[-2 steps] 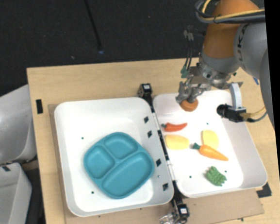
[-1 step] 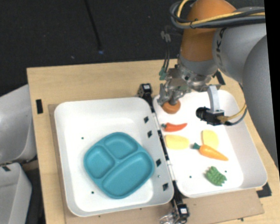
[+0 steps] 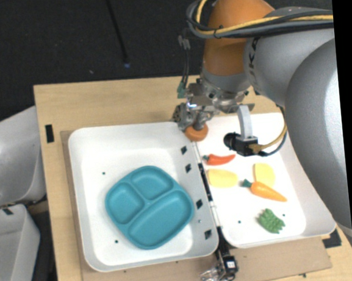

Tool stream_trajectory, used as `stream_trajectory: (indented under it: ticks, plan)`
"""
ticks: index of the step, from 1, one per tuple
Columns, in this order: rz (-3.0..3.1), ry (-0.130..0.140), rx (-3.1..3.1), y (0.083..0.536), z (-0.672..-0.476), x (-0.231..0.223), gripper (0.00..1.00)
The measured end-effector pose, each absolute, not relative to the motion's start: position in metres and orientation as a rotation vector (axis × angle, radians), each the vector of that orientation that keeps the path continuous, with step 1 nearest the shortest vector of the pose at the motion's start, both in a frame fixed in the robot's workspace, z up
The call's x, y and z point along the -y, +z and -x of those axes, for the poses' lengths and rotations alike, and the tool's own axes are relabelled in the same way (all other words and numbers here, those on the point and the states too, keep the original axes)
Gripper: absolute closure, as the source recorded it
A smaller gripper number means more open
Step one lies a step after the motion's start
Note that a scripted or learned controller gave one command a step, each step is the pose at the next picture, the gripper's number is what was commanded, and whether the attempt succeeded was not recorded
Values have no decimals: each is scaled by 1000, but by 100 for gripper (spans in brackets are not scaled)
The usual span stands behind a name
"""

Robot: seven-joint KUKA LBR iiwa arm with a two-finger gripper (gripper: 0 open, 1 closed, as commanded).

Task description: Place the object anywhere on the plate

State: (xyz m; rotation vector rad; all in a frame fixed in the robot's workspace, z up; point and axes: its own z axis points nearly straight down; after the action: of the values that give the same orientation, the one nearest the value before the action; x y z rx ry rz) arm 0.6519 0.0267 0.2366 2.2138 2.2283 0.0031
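The teal divided plate (image 3: 148, 205) lies in the left bin (image 3: 87, 175), towards its front. My gripper (image 3: 193, 123) hangs over the divider between the two bins, near their far edge. A small round orange object (image 3: 196, 131) sits between its fingertips, lifted off the bin floor, and the fingers are shut on it. The plate is well to the front left of the gripper.
The right bin (image 3: 293, 218) holds a red chili (image 3: 219, 159), two yellow pieces (image 3: 222, 177) (image 3: 264, 172), a carrot (image 3: 266, 190) and a green item (image 3: 270, 220). The arm's bulk covers the right bin's far right side. A black cable fitting (image 3: 240, 142) hangs just right of the gripper.
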Motion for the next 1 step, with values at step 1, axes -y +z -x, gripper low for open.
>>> stream_trajectory:
  ticks: [1]
  plan:
    - [-2213,3,-2230,248,-646,-81,100]
